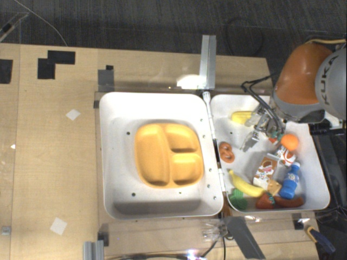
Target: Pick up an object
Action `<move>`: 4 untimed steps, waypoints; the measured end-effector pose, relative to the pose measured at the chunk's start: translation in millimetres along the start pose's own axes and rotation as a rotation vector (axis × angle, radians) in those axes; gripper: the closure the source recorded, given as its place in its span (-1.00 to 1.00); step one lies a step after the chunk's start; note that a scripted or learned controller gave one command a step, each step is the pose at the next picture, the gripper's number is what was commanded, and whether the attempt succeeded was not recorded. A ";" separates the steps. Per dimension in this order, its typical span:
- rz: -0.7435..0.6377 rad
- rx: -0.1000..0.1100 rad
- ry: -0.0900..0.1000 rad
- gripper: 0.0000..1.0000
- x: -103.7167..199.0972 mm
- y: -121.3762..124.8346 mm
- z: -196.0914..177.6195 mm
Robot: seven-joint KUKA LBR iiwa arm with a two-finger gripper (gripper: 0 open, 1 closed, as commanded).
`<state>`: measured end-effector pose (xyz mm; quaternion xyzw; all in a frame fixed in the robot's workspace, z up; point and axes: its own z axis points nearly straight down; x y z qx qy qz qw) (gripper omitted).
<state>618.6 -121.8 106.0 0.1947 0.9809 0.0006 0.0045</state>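
Nothing's been picked yet: past the banana (245, 186) and carton (265, 172) at the right bin's (320, 191) near end, the gripper (259, 131) is seen hovering part-open and empty, so a descent onto one item is probably needed next.

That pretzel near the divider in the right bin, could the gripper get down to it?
Probably yes. The pretzel lies alone on bare bin floor, apart from the banana, with nothing on top, and the gripper hovers close by.
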 end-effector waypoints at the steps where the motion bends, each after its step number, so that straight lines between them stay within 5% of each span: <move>1: 0.401 0.018 0.026 -1.00 -9.3 38.2 15.6; 2: 0.476 0.018 0.058 -1.00 -36.6 13.0 17.1; 3: 0.093 0.000 -0.005 -1.00 -33.3 -32.2 -48.0; 4: 0.380 0.002 0.003 -1.00 -7.8 -8.7 9.1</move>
